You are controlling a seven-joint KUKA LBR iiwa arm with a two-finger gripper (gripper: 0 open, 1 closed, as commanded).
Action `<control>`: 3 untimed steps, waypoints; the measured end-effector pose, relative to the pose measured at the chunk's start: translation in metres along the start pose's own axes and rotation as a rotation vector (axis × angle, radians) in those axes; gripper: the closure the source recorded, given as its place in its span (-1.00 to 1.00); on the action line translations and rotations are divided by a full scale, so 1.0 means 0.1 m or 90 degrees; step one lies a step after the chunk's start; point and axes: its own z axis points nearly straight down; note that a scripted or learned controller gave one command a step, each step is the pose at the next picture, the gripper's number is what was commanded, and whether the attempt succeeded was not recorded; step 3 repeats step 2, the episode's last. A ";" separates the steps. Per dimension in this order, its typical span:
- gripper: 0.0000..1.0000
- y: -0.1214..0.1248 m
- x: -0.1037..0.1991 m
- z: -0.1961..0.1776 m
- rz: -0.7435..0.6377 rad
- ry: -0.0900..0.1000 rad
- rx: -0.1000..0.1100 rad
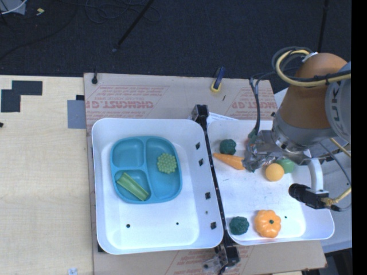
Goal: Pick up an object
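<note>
**Tool Position and Object Layout, Right Bin**

The arm (312,93) enters from the right of the camera view and reaches down into the right bin (321,225). The tool (252,164) sits low over the upper-middle area of that bin. Its state cannot be determined: the wrist hardware covers the tip, and nothing is visibly held.

Objects relative to the tool:

- Carrot (229,161): lies flat on the bin floor immediately to the left of the tool, with its thick end at or touching the tool tip and its narrow end pointing away toward the divider between the bins. Whether there is actual contact cannot be confirmed.
- Upper broccoli piece (227,146): just beyond the carrot, above and left of the tool.
- Yellow round fruit (274,172): just beside the tool on its right, slightly lower in the view.
- Green object (287,165): behind the yellow fruit, partly hidden by the arm; shape unclear.
- Orange pumpkin (268,223): well below the tool, near the bin's front wall.
- Lower broccoli piece (239,226): just left of the pumpkin.

The left bin (109,222), far left of the tool, holds a blue divided plate (129,150). A cluster of green grapes (167,163) occupies its right compartment, and a green celery piece (132,186) its lower-left compartment. Both bins rest on the worktop (40,171).
</note>
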 end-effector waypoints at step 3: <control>1.00 0.16 1.03 -0.07 0.000 -0.001 0.001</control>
